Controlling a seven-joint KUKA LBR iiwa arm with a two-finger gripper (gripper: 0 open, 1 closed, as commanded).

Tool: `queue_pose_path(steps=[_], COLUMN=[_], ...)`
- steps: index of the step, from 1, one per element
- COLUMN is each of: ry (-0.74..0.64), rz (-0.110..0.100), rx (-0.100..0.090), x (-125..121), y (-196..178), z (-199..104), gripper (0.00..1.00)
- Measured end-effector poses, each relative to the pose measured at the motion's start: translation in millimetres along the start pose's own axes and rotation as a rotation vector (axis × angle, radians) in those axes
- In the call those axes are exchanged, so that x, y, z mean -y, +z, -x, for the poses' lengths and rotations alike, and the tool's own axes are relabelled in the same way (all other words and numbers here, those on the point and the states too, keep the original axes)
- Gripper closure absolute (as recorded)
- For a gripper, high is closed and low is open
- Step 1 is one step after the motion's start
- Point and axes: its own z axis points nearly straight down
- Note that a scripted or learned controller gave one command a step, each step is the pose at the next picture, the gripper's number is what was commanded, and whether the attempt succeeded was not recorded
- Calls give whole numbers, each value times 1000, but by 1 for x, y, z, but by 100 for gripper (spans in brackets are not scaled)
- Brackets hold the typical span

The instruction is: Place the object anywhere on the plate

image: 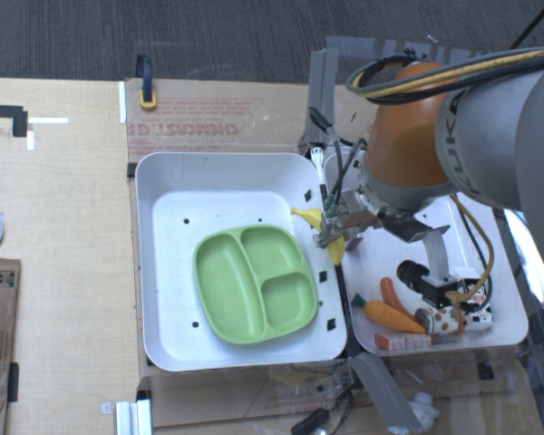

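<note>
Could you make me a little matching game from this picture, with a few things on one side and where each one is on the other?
Things:
1. green plate
2. yellow object
3. carrots
4. tool

Places:
A. in the right bin, near its front
B. over the wall between the two bins
C. lying flat in the left bin
D. at the tool's tip, past the plate's right rim

Pairs: 1-C, 2-D, 3-A, 4-B
</note>
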Motion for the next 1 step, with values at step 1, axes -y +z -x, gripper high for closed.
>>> queue_pose_path(steps=[1], ry=[1], rz=[0], rx=[0], x=[0], y=[0], z=[0], gripper=[0])
